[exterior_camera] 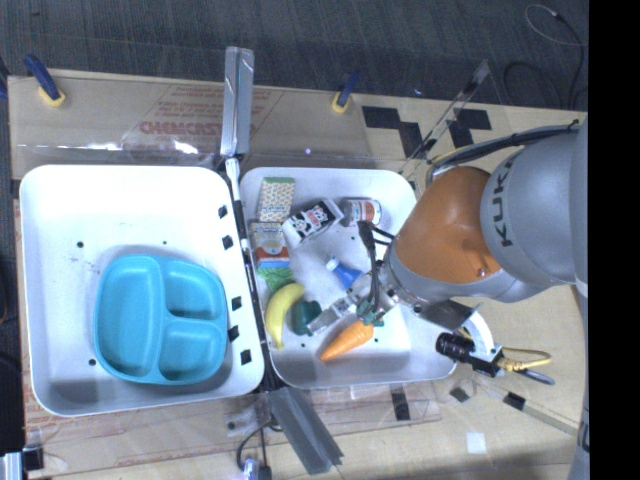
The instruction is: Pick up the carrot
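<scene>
We are looking at the carrot (346, 339) lying near the front wall of the right bin (400, 186), its long axis slanting — pointed end toward the lower left, broad end up and to the right, where a bit of green is showing. Just left of it are sitting a banana (278, 311) and a green item (304, 315) we cannot identify. The gripper (362, 310) is hovering directly over the broad end, touching or nearly touching it; we cannot tell which. Whether the fingers are spread or pressed together is hidden under the wrist — we are not guessing. We are judging that the grasp turns on closing across the carrot's slant, not along it.
</scene>
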You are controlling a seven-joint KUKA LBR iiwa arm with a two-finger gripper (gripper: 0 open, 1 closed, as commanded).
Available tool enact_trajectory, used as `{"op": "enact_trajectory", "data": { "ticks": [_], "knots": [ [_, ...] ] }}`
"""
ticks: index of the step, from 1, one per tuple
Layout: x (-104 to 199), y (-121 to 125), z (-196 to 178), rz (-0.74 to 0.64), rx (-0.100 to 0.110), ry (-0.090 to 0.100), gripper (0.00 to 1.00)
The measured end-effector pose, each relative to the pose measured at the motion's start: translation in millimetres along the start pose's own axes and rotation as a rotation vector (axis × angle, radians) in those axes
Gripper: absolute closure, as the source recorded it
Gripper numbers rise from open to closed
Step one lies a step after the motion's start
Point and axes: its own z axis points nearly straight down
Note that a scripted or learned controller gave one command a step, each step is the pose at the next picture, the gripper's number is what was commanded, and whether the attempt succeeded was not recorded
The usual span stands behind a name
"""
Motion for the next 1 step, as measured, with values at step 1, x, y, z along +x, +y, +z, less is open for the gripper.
{"op": "enact_trajectory", "data": {
  "ticks": [1],
  "knots": [
    [-2.4, -15.0, 16.3, -0.243, 0.024, 0.02, 0.0]
  ]
}}
